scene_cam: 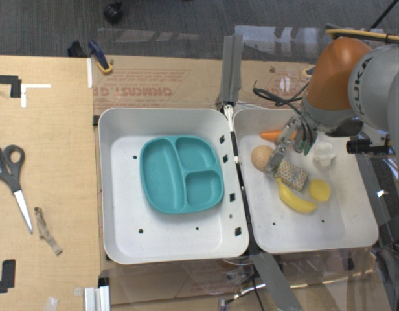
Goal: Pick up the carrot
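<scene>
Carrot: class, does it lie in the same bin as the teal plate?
No, the carrot lies in the right bin, the teal plate in the left one.

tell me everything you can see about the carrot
The carrot is a small orange piece, smooth and plastic-looking, lying flat near the back wall of the right bin. Its pointed end faces left; its other end is hidden behind the gripper. It lies just behind the tan egg; whether they touch is unclear.
</scene>
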`<state>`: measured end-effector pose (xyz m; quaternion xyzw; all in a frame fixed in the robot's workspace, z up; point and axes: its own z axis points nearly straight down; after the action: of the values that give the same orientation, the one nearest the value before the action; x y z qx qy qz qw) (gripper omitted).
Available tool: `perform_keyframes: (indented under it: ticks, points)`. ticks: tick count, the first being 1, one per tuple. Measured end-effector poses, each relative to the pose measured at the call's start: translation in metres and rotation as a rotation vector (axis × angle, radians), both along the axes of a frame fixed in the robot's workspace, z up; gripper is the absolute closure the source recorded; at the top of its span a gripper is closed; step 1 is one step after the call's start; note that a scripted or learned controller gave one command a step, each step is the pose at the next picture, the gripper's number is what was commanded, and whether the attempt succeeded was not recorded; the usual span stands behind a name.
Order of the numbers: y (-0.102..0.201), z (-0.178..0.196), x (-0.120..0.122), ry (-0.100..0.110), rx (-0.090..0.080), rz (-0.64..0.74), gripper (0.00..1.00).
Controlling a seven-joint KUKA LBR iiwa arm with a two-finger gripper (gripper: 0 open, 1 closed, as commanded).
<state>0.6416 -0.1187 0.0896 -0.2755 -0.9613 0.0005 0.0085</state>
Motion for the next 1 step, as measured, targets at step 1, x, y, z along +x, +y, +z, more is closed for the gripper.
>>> perform_keyframes:
  ticks: [1]
  points:
    - [0.0010, 0.0008, 0.0015, -0.006, -0.008, -0.440, 0.00]
